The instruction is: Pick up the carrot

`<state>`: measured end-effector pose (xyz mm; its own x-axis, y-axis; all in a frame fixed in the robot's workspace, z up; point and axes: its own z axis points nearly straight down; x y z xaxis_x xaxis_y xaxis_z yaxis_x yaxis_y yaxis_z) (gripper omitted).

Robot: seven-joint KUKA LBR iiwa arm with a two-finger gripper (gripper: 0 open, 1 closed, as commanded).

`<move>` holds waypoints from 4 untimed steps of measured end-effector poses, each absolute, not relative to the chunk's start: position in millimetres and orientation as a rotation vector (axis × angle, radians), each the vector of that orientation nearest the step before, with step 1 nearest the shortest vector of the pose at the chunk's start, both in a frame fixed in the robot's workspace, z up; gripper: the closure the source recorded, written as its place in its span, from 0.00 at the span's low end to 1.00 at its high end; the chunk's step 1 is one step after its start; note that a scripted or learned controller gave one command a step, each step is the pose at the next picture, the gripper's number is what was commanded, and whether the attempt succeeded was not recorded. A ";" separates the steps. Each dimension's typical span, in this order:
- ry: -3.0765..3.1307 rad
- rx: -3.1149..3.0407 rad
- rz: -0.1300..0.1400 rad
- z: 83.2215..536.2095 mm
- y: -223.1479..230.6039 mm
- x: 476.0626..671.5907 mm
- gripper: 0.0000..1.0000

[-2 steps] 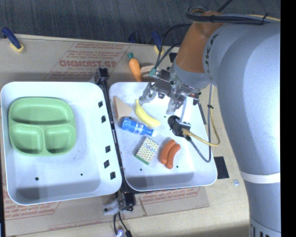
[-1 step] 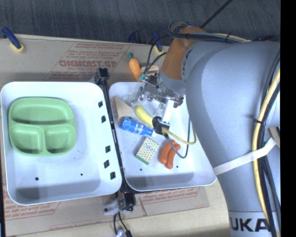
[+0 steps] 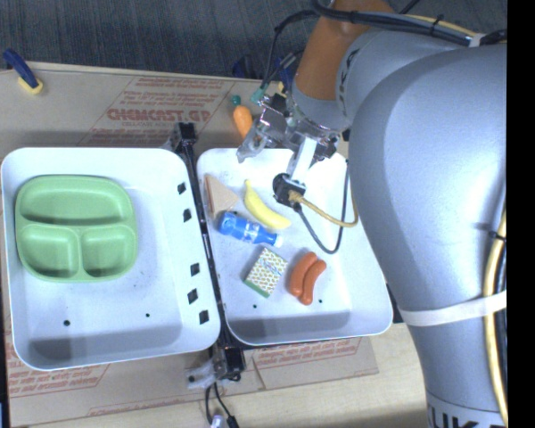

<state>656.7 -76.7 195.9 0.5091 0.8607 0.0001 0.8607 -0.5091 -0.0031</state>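
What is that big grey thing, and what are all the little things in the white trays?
The big grey thing is a robot arm with an orange band near its wrist. The camera looks down on it from above the bench. At the arm's tip is its end effector, the part meant for grabbing.

Two white bins sit side by side. The left bin holds a green tray with three sections. The right bin holds toy food: a banana, a blue bottle, a hot dog, a wedge and a checkered block.

The carrot lies just behind the right bin, beside the end effector. I can't see it being held.
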 end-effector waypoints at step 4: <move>-1.216 -2.894 0.007 149.7 -125.9 604.6 0.00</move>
